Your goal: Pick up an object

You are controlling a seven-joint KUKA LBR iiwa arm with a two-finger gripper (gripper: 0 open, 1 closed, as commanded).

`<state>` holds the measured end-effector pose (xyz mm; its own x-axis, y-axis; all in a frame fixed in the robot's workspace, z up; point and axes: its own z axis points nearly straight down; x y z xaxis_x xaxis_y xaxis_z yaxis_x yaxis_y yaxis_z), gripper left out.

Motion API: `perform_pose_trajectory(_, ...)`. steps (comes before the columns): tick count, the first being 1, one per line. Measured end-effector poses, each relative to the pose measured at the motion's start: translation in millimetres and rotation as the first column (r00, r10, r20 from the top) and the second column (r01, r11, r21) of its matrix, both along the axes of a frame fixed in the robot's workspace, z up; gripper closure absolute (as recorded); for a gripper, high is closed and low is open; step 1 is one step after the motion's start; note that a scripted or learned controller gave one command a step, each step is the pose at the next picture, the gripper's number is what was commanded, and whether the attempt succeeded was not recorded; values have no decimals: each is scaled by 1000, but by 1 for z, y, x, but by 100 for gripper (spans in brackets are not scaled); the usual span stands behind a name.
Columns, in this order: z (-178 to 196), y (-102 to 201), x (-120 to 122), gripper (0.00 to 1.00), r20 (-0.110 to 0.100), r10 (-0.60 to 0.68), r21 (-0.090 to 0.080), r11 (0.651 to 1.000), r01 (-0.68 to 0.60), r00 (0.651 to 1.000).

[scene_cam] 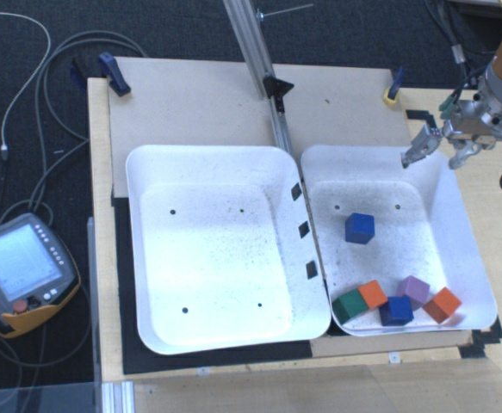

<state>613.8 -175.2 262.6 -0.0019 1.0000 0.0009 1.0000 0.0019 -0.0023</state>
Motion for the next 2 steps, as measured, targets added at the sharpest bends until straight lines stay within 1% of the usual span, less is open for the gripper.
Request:
perform_pose_trajectory(1,-113,65,-15,0,-8,2,4,1000,-2,1000)
perform_pose_trajectory(2,-166,94,-33,0,-7,1,3,1000,-1,1000)
